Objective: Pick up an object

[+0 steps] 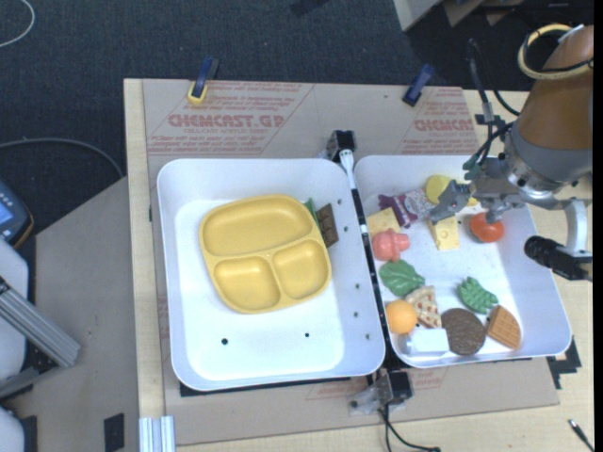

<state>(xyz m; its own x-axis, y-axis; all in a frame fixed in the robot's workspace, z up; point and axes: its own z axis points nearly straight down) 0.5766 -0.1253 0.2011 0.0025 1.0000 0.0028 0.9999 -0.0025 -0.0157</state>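
Currently the end effector [468, 199] hovers low over the far part of the right bin [551, 314], positioned near the yellow wedge [445, 234] for picking.

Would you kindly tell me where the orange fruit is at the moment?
The orange fruit lies in the right bin, near its front-left corner, just below the green leaf and beside the waffle piece.

Single fixed overhead view, slanting down on both bins [179, 252].
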